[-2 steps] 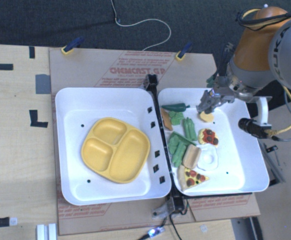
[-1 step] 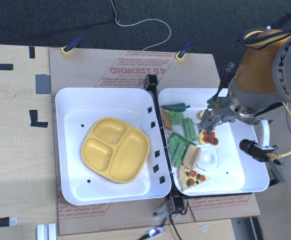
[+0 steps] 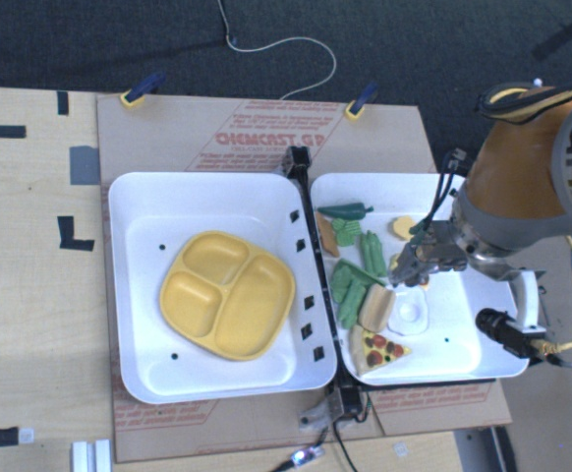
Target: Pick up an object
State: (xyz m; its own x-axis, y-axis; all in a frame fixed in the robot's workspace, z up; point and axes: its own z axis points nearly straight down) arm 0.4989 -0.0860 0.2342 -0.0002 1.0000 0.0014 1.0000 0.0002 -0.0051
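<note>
The right bin [image 3: 463,362] holds a heap of toy food along its left side: a green pepper [image 3: 345,210], green leafy pieces [image 3: 350,288], a tan bread-like piece [image 3: 375,309], a pizza slice [image 3: 379,350], a small yellow piece [image 3: 402,228] and a white round piece [image 3: 409,315]. My gripper [image 3: 411,269] hangs over the middle of this bin, just right of the green pieces and above the white piece. Nothing shows between its fingers.
The left bin [image 3: 139,352] holds a yellow divided plate [image 3: 227,293]. A black divider [image 3: 311,264] runs between the bins. The grey and orange arm [image 3: 522,175] covers the right bin's far right part. Brown cardboard [image 3: 266,136] lies under both bins.
</note>
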